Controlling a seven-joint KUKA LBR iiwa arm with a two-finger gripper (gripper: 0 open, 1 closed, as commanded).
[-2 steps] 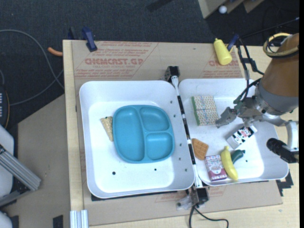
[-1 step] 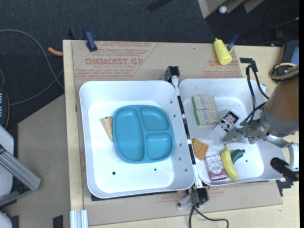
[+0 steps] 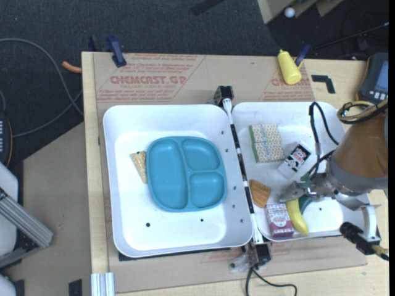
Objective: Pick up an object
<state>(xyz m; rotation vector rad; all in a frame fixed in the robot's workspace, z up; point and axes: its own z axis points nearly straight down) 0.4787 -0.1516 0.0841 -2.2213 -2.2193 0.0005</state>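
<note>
**Op:** Nearest my camera on the left is the left bin [image 3: 123, 227]. I see a blue divided plate [image 3: 185, 172] in its middle, with a tan cracker [image 3: 139, 163] poking out from under the plate's left edge.

**Desk:** And the right bin?

**Op:** The right bin [image 3: 271, 111] holds the pickable items. By its left wall I have an orange wedge [image 3: 260, 193], and just below that a small maroon carton [image 3: 279, 219]. A yellow banana [image 3: 297, 215] lies touching the carton's right side. Further back sit a patterned packet [image 3: 266, 142] and a small black-and-white box [image 3: 295, 160].

**Desk:** Gripper?

**Op:** The gripper [image 3: 303, 190] hangs just above the banana's upper end, the arm [image 3: 364, 156] reaching in from the right. I cannot tell how wide it is parted, and I see nothing held in it.

**Desk:** Anything outside the bins?

**Op:** A yellow bottle [image 3: 288, 67] lies on the bench behind the right bin.
</note>
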